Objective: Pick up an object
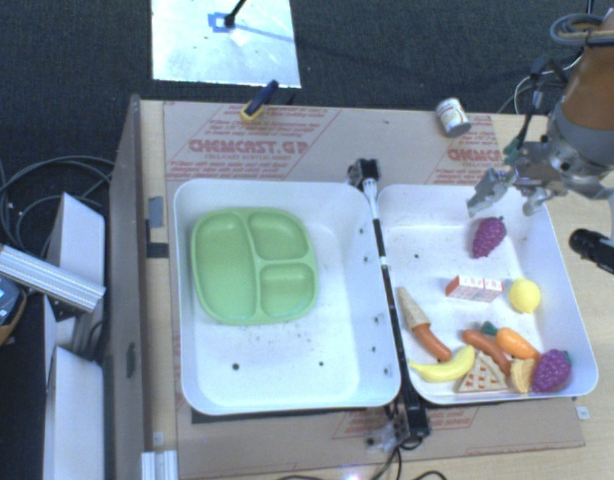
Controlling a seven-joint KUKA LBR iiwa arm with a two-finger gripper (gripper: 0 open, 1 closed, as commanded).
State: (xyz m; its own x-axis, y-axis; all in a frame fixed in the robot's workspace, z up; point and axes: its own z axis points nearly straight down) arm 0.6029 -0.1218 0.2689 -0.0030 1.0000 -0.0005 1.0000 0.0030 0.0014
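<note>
My gripper [511,198] hangs open over the far side of the right bin [427,228], its two fingers spread apart with nothing between them. Just below it lies a purple grape bunch [488,236]. Further toward the near side sit a red-and-white block [474,287] and a yellow lemon [525,295]. Along the near wall lie an ice-cream cone [412,308], a carrot [433,343], a banana [442,369], a pizza slice [483,374], another orange carrot [509,341] and a second purple grape bunch [552,369].
The left bin [217,388] holds a green sectioned plate [254,265]. A small grey can [451,116] and a yellow-tipped tool [257,102] lie on the cardboard behind the bins. Cables and boxes stand at the far left.
</note>
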